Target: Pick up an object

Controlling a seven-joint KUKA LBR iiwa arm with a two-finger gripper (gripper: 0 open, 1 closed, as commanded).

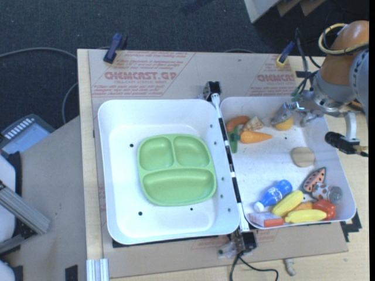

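Two white bins (117, 157) sat on a printed cardboard-topped bench (146, 75) over dark carpet (88, 10). Gripper (287, 115), at the right bin's far edge, enclosed a small yellow object (285, 124) between its fingers.

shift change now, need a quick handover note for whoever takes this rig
Pincer: low at the back of the right bin, at a small yellow piece; a grasp cannot be confirmed.
Right bin: carrot, tan disc, blue bottle, bananas at the near corner.
Left bin: green tray.
Done: nothing visibly lifted.
Left: grasp and lift an object.
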